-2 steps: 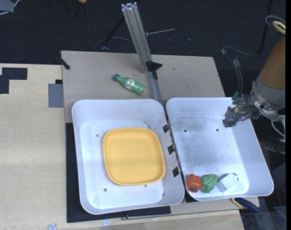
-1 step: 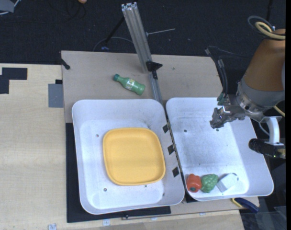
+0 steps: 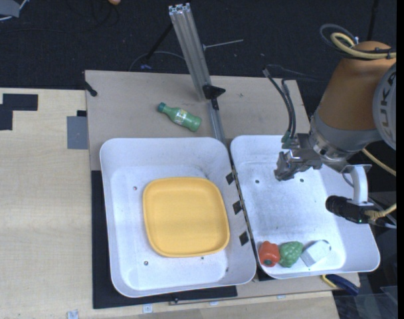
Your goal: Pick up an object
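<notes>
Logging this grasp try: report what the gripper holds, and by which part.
Nothing shows between the fingers of the gripper; it hangs over bare floor of the right bin, far from the red, green and white items at its near edge.

Plate (image 3: 185, 216) in left bin (image 3: 115, 178); three small objects (image 3: 292, 252) in right bin (image 3: 351, 244) near corner

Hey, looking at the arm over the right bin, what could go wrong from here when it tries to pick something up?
1. The end effector is over the upper part of the right bin, away from the objects, so a straight descent would likely close on nothing.
2. The red object, green object and white object sit crowded together along the bin's near wall, so a grasp may hit the wall or catch two at once.
</notes>
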Robot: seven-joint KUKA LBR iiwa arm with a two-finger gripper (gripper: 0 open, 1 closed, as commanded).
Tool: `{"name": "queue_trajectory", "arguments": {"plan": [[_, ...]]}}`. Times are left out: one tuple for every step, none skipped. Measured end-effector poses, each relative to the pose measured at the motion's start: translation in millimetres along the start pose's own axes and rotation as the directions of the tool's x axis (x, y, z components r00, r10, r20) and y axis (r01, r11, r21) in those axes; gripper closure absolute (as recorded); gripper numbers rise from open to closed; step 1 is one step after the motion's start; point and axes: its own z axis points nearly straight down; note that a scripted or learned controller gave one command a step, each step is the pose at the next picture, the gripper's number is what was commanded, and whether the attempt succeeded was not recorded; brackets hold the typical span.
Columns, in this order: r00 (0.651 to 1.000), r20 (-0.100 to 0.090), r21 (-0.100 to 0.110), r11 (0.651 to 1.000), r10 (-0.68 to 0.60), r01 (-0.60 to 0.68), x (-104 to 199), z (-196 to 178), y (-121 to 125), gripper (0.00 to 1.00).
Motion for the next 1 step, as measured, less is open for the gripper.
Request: {"name": "queue_trajectory", "arguments": {"plan": [[1.000, 0.000, 0.000, 1.000, -0.001, 0.001, 56.8, -0.7, -19.8, 1.00]]}}
